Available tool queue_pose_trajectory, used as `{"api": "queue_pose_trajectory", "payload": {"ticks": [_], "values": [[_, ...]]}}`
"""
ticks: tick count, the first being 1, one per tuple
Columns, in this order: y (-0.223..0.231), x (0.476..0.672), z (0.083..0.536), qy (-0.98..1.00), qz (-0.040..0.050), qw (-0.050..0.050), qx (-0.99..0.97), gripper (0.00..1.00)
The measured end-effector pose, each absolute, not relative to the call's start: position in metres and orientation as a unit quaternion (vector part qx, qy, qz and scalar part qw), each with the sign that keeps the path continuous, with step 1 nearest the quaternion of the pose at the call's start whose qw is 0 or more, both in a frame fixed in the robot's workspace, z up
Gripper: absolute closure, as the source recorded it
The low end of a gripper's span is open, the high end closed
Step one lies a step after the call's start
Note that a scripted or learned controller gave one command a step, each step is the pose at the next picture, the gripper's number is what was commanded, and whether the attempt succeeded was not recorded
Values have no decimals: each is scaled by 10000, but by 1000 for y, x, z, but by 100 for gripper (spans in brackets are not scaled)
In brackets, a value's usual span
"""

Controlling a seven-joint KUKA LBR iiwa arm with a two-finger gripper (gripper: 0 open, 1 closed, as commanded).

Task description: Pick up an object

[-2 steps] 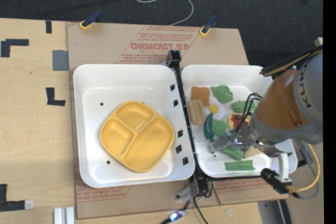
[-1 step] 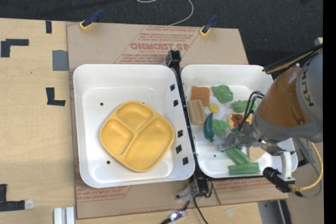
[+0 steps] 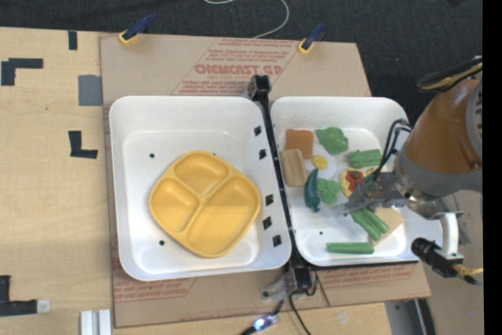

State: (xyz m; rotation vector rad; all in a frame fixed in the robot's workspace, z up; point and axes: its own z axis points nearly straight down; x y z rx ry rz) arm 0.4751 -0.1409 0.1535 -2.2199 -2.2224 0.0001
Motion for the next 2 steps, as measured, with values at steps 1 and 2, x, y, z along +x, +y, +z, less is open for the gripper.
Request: {"api": "queue_pose_trajectory", "payload": {"ticks": [1,2], "values": [[-149,481,203,-7074,2,-2,-7068,100],[-149,481,224,-7076,7,10,-7066,100]]}}
